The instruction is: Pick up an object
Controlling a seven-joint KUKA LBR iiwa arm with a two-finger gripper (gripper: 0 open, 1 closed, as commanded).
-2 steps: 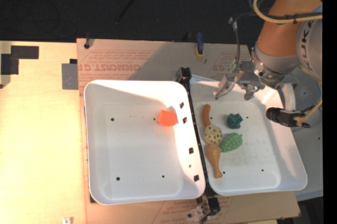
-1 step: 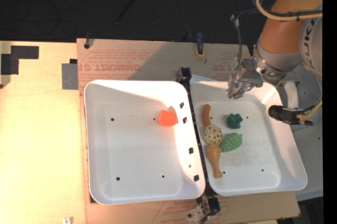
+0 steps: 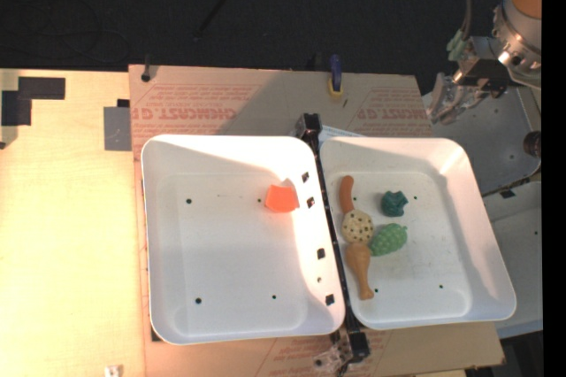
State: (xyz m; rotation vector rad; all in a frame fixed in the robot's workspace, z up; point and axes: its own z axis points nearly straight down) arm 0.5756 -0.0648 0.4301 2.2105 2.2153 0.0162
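Observation:
The left bin (image 3: 177, 278) holds an orange block (image 3: 281, 198) near its right wall. Along the left side of the right bin (image 3: 460, 278) lie an orange sausage-shaped piece (image 3: 346, 192), a cream spotted ball (image 3: 357, 226), a tan drumstick-shaped piece (image 3: 360, 267), a light green lumpy piece (image 3: 388, 239) and a dark green piece (image 3: 393, 203). My gripper (image 3: 447, 103) hangs beyond the right bin's far right corner, above the bench and well away from all these objects. Nothing is visible between its fingers.
A black clamp strip (image 3: 323, 225) joins the two bins down the middle. Brown cardboard (image 3: 230, 105) lies under the bins. A blue clip (image 3: 335, 74) stands at the cardboard's far edge. Pale wooden bench surface (image 3: 62, 234) extends to the left.

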